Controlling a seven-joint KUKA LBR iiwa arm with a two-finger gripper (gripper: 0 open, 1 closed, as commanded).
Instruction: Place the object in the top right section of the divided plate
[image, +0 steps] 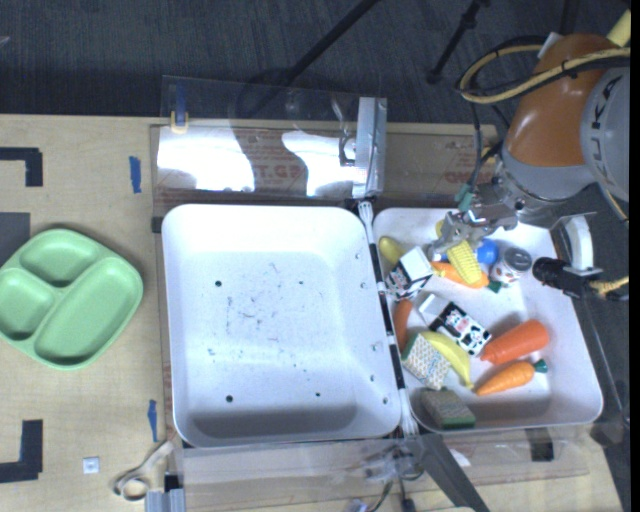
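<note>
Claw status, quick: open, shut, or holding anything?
Claw: low over the toys at the back of the right bin; open or shut cannot be told, and no object is visibly held.

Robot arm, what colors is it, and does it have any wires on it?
The arm is grey with a big rounded orange band above the wrist, and dark letters show on its grey shell. Yellow and black cables loop over the orange part. The gripper at its end is a small cluster of silvery metal parts.
</note>
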